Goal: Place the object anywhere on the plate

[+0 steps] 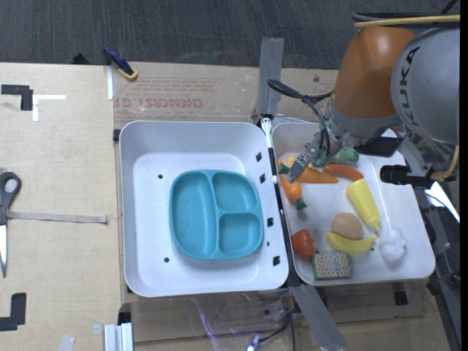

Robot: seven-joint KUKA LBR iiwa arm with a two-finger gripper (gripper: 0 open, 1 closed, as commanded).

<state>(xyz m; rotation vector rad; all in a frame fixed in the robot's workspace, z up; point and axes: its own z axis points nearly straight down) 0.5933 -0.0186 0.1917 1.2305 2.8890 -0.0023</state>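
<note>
A teal divided plate (216,214) lies in the middle of the left bin (146,189) with nothing on it. My gripper (306,162) hangs low over the top left part of the right bin (409,269), just above a cluster of orange carrots (330,174). A second orange carrot piece (291,189) lies just below and left of the gripper, close to the bin's left wall. The gripper's tip blends into the carrots, so I cannot make out whether anything is gripped.
The right bin also holds a yellow bottle (363,202), a banana (352,244), a tan potato (347,225), a red tomato (302,242), a green-edged sponge (331,265), a white lump (393,248) and a green item (348,154). Scissors (6,196) lie far left.
</note>
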